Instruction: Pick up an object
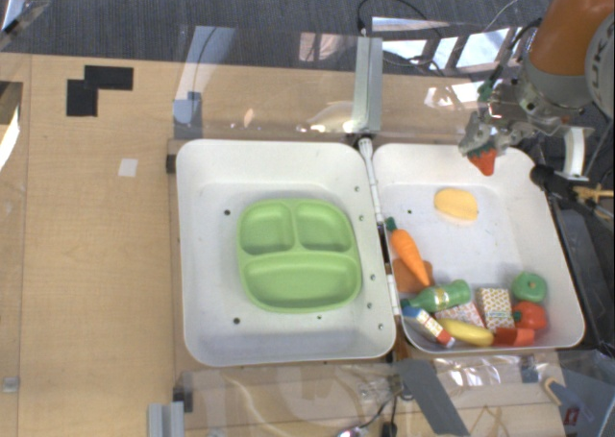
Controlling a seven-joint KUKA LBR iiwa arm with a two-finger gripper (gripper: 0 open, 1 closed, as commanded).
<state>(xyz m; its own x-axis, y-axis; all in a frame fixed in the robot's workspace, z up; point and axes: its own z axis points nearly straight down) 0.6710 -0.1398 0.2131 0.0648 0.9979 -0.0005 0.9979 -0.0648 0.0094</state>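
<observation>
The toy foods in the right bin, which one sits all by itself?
The yellow lemon. It lies alone in the middle of the right bin, while the carrot, banana and the rest crowd the near end.

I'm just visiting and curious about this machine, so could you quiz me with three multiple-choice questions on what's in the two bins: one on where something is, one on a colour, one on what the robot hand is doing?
1. Where does the green divided plate lie?
A. in the left bin
B. in the right bin
C. on the bare bench

2. What colour is the oval piece lying alone in the upper part of the right bin?
A. blue
B. yellow
C. black

3. What is the gripper doing?
A. resting on the green plate
B. raised at the right bin's far edge with a small red-orange thing between its fingers
C. pushing down on the carrot

Answers: 1 A, the plate sits in the middle of the left bin. 2 B, it is plainly yellow. 3 B, the red-orange piece hangs between the fingers.
</observation>
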